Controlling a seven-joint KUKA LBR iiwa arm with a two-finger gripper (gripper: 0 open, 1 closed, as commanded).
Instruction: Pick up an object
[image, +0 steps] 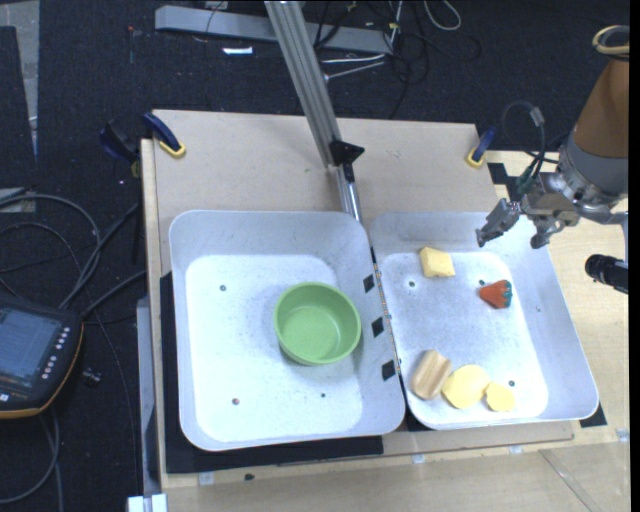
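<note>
Claw (518, 229) open; one green bowl (318, 322)

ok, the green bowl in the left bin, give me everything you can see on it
The green bowl is a round, plain light-green dish, plastic by the look, with a smooth rim and a flat inner floor. It stands upright with nothing in it, near the middle of the left bin, a little toward its right side. It rests on the bin floor alone; nothing else touches it.

Round plastic bowl (318, 322): light green. Two shallow bins (250, 400): white, finely dark-speckled. Block (436, 263): pale yellow. Small piece (495, 293): red-orange with teal edge. Bread-like roll (430, 373): tan. Two rounded pieces (466, 386): yellow. Wooden bench (250, 160): beige.
</note>
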